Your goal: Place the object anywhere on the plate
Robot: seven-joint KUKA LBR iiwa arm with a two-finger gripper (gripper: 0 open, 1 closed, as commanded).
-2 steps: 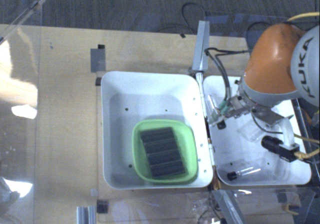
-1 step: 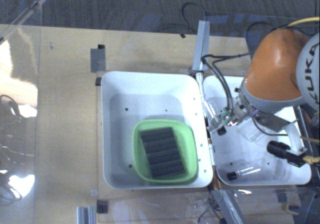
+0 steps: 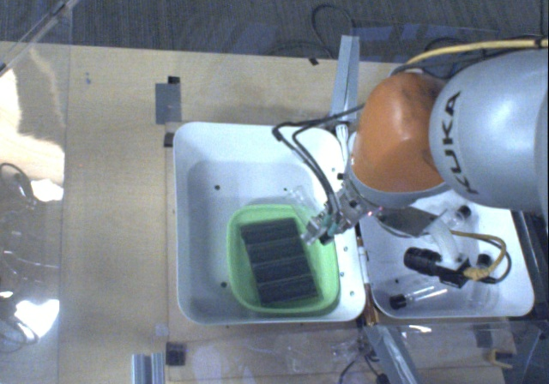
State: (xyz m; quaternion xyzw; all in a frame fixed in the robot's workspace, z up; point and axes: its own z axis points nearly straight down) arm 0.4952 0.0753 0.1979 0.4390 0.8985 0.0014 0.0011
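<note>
A green plate (image 3: 326,267) lies in the left bin, toward its front right. A dark grey ridged block (image 3: 276,262) rests flat on the plate and covers most of its middle. My gripper (image 3: 316,228) hangs low over the plate's right rim, just beside the block's upper right corner. The arm's wrist hides much of the gripper from above. Nothing can be seen held in it.
The left white bin (image 3: 202,202) has bare floor to the left of and behind the plate. The right bin (image 3: 515,288) holds a small pale tube with a black tip (image 3: 413,295) near its front. The arm's orange band (image 3: 399,142) spans the wall between the bins.
</note>
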